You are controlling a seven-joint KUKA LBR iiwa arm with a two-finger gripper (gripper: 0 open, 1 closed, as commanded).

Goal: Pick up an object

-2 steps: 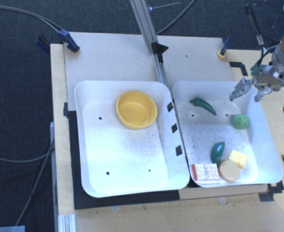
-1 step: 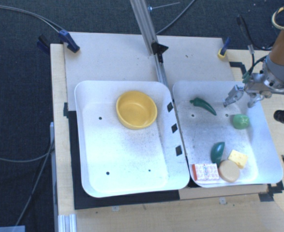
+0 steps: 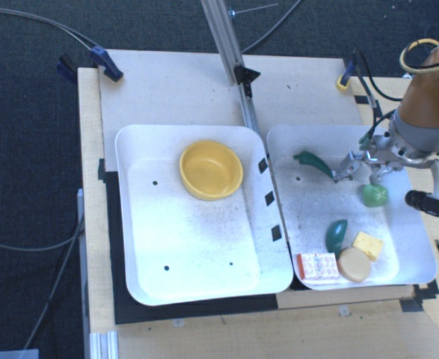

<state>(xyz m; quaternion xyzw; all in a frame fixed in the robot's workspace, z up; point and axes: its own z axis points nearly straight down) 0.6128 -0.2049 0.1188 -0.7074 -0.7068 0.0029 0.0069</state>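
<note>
gripper (image 3: 363, 169): hanging low over the right bin (image 3: 309, 254), fingers spread open, gripping nothing.
target: light green ball (image 3: 375, 195) is sitting just below the fingertips, near the bin's right side.
offset: ball is lying slightly toward the bench's front edge from the gripper, close but not between the fingers.
handling: looking light, round, probably smooth, so likely rolling if nudged; best taken across its middle.
neighbours: dark green curved piece (image 3: 313, 163) is lying just left; yellow bowl (image 3: 211, 169) is sitting in the left bin (image 3: 153, 239).
</note>
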